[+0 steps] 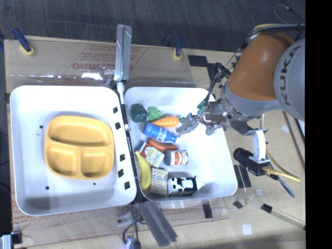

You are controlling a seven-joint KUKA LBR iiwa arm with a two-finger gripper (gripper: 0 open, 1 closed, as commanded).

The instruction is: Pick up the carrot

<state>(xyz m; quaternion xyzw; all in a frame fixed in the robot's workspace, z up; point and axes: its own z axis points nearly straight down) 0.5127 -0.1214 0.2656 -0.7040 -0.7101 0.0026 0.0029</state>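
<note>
A: Near edge, right bin?
B: Held one black-and-white carton, one patterned cup, one banana along the left wall.
A: Further in?
B: One can, one sausage, one blue bottle.
A: Carrot?
B: One carrot, lying just behind the bottle, touching one green leafy piece; one dark green item beside that.
A: Gripper?
B: One gripper, positioned just right of the carrot's tip. Fingers spread apart, nothing between them.
A: Left bin?
B: Contained one yellow divided tray, three compartments.
A: Beyond the bins?
B: Two blue clamps on the far bench edge.
</note>
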